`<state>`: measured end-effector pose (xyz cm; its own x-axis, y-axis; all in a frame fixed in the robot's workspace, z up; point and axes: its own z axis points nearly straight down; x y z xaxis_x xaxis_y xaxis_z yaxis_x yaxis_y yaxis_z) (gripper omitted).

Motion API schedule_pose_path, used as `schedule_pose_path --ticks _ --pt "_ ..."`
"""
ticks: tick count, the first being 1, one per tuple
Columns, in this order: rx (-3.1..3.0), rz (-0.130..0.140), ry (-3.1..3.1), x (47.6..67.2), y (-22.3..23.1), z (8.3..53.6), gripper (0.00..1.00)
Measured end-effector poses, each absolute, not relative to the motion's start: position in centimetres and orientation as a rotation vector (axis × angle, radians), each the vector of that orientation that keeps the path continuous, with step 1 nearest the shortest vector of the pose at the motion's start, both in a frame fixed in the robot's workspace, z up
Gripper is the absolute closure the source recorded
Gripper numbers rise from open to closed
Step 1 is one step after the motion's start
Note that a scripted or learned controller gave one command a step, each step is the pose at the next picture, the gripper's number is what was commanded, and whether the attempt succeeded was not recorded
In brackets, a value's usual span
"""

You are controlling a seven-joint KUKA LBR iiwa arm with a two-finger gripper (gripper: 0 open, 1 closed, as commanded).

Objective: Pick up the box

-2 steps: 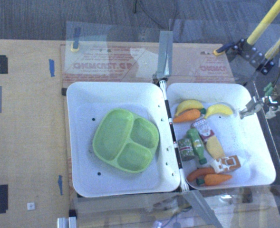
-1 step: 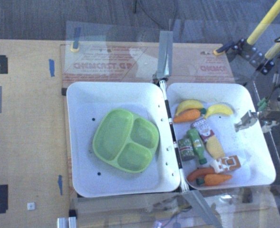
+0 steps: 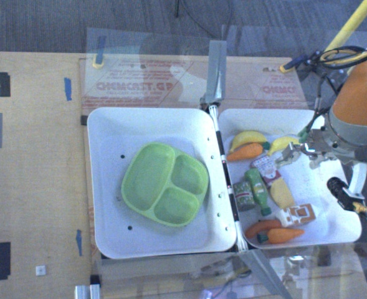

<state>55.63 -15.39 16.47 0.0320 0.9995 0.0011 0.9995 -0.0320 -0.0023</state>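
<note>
A pale wooden bench [image 3: 33, 185] with blue tape marks carries two shallow white bins side by side, a sheet of clear plastic lying behind them and grey carpet beyond. The left white bin [image 3: 108, 129] holds a single light green plastic tray with three compartments [image 3: 164, 184], lying flat near its middle with nothing in any compartment. The right white bin [image 3: 351, 229] is crowded: a yellow toy banana [image 3: 248, 138] and an orange toy carrot [image 3: 245, 152] lie touching at the upper left, a green bottle [image 3: 257, 189] sits near the middle beside a pale yellow oblong piece [image 3: 282, 194], a small dark green packet [image 3: 243, 195] lies just left of the bottle, and two more orange carrot-like pieces [image 3: 276, 232] rest along the lower wall. The box, a small white carton with orange printing [image 3: 300, 214], lies toward the lower middle of that bin, just below the pale yellow piece and just above the lower carrots. The grey arm with its orange band [image 3: 357, 101] reaches in over the bin's right side, and its gripper [image 3: 308, 149] hangs near the upper middle of the bin, well short of the carton and grasping nothing; whether it is released or clenched I cannot tell. This looks like the approach step, with no grasp made. The next move would seem to call for carrying the gripper down the view to the carton and descending squarely over it without catching its close neighbours.
</note>
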Motion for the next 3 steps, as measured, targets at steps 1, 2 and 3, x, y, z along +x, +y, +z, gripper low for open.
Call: schedule_pose_path --ticks 1,2,3 --pt "-2.207 -0.009 -2.248 57.3 -10.2 8.9 0.0" --pt "-2.216 -0.011 -2.245 57.4 -10.5 9.9 1.0" --pt "-2.099 -0.008 -2.347 56.9 -13.8 8.9 1.0"
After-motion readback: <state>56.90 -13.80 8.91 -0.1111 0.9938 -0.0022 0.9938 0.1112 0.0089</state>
